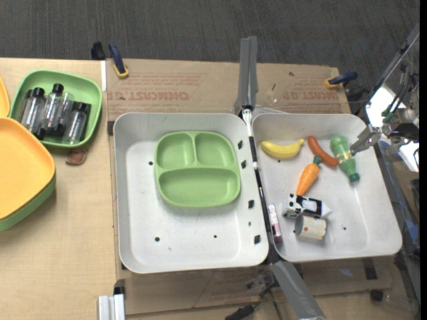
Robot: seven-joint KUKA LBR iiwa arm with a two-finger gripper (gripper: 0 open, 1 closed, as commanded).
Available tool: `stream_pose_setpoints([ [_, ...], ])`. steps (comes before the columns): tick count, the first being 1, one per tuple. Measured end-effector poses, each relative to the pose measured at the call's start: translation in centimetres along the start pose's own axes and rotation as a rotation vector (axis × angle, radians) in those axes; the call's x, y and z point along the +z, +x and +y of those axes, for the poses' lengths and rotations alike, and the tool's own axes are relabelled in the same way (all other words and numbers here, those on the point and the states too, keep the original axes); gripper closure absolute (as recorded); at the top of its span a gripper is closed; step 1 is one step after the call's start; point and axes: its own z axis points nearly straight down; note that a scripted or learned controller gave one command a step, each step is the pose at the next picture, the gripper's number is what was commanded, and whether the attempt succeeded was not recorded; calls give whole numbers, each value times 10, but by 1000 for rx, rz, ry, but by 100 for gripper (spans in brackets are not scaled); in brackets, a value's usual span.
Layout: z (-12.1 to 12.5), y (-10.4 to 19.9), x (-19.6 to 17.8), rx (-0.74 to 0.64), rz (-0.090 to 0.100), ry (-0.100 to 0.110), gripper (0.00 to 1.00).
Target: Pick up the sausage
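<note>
The sausage (322, 152) is a short red-orange link lying at a slant in the right bin (373, 239), near its far side. A yellow banana (282, 149) lies just to its left. A green bottle (345, 157) lies right beside it on the right, and an orange carrot (307, 177) points toward its lower end. Nothing covers the sausage.
Lower in the right bin are a black-and-white cow toy (304, 205) and a small can (311, 228). The left bin (133, 232) holds a green divided plate (197, 169). A metal fixture (393, 112) stands past the right bin's far right corner. Plates and a tray of bottles (57, 109) sit at the left.
</note>
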Motion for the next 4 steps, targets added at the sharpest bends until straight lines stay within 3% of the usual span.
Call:
stream_pose_setpoints([
  [1, 3, 24, 128, -44, 0, -1, 0],
  [2, 43, 43, 152, -268, -1, -3, 0],
  [3, 43, 42, 143, -265, -2, -5, 100],
  [4, 50, 88, 26, -195, -2, -2, 100],
])
